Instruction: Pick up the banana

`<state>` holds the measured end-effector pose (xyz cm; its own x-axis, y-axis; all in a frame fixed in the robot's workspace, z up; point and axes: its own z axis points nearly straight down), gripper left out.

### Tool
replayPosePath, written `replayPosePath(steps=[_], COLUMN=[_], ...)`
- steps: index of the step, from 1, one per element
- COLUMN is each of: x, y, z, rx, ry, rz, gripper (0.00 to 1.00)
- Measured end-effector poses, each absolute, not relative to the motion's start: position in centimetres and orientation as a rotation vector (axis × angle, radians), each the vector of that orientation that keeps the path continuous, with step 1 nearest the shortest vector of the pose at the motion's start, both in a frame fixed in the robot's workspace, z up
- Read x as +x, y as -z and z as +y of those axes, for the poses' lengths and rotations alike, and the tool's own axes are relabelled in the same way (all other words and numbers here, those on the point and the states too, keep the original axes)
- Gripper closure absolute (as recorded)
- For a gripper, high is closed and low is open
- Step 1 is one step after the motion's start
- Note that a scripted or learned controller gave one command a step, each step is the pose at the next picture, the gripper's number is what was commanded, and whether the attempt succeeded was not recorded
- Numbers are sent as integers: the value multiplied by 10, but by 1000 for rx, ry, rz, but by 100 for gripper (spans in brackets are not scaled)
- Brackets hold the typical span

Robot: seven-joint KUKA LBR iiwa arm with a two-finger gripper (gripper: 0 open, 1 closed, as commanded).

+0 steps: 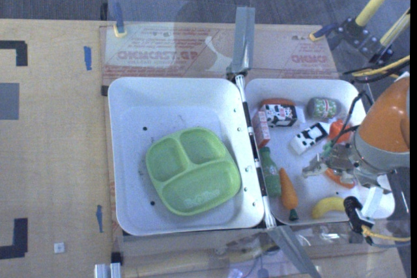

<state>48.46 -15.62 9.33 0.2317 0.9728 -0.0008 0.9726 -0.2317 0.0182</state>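
Observation:
The yellow banana [328, 206] lies at the front right of the right bin [293, 91], close to its front wall. My gripper [320, 166] hangs over the right side of that bin, a little behind the banana and apart from it. The grey wrist and the orange band [388, 124] come in from the right. Nothing from the bin shows in the gripper.
The right bin also holds a carrot [288, 187], a green bottle [269, 172], a red box [262, 128], a cow-patterned carton [280, 115], a black-and-white toy [309, 138], a green can [324, 107] and an orange piece [340, 177] under the wrist. A green divided plate [193, 170] sits in the left bin [130, 107].

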Motion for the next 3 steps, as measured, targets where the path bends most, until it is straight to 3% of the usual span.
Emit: replayPosePath(steps=[1,2,3], x=[480,480,479], y=[-127,-127,-110], z=[-214,-214,-165], rx=[2296,2296,2325], ry=[-2,-2,1], rz=[2145,2146,2118], gripper=[0,0,0])
